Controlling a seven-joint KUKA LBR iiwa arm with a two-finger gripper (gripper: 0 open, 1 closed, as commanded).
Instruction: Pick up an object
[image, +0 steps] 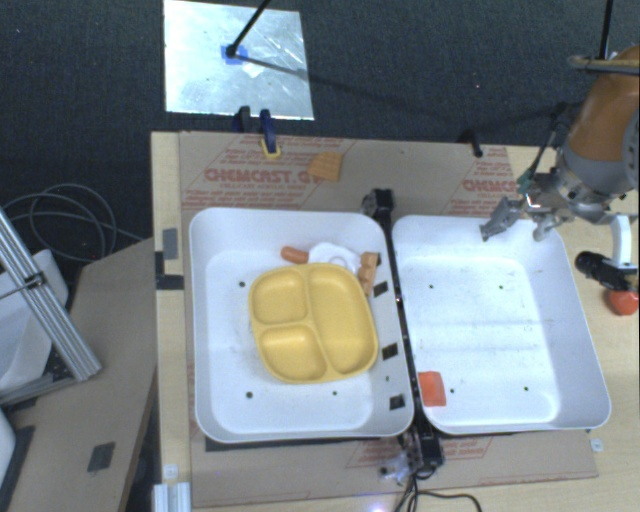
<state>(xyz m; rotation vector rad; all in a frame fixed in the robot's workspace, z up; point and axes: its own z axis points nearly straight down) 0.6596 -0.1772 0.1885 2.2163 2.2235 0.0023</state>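
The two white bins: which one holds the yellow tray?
The left bin holds the yellow tray, which lies near its middle. The right bin has just a small orange block at its near left corner.

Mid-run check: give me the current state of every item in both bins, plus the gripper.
yellow divided tray: lying flat, right way up, in the left bin, compartments bare.
orange sausage-shaped piece: lying in the left bin just behind the tray.
white piece: lying behind the tray, partly hidden by it.
tan piece: by the left bin's right wall.
orange block: lying in the right bin, near-left corner.
gripper: open, above the right bin's far edge, holding nothing.
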